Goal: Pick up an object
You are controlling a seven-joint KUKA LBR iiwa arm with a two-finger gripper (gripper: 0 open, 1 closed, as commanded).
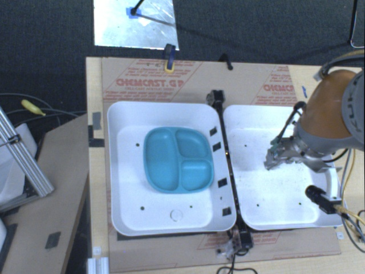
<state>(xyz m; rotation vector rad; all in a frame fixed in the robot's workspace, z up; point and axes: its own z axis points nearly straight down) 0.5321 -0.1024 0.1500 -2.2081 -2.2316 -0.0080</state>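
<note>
A blue divided plate (177,158) lies flat in the middle of the left white bin (122,136). Near that bin's front edge sits a small pale round thing (175,214), hard to make out. My gripper (275,157) is low over the floor of the right white bin (251,124), at its right-hand side, with the grey arm and orange band (333,104) above it. I see nothing held at the gripper's tip. The gripper is well apart from the plate, across the divider between the bins.
Black clips (217,147) line the seam between the two bins. Both bins rest on a cardboard sheet (148,81) on the bench. A reflective panel (134,16) lies beyond the bench at the back left.
</note>
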